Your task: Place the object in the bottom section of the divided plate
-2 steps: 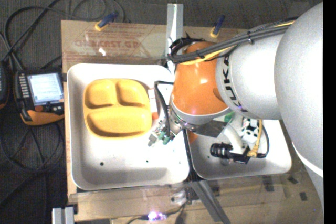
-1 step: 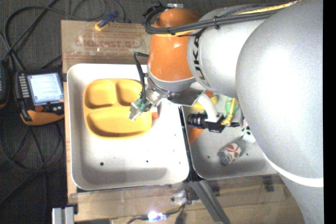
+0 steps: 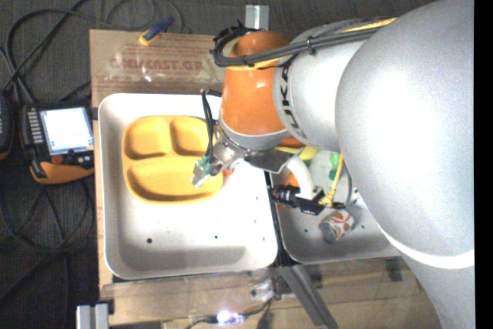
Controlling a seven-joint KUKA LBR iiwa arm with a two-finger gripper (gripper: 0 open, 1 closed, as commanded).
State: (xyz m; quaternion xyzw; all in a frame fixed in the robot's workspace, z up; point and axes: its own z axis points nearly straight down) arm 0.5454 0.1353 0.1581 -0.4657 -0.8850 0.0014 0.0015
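Note:
A yellow divided plate lies in the left white bin, with two small sections at the top and one wide section at the bottom. My gripper hangs over the right end of that bottom section, at the plate's rim. The orange wrist band and the grey arm cover the bin's upper right. Whether the gripper holds anything is hidden by its own body. A small orange-red bit shows just right of the gripper.
The right bin holds a small can, a green and yellow item and an orange piece, mostly under the arm. A tablet and cables lie on the floor at left.

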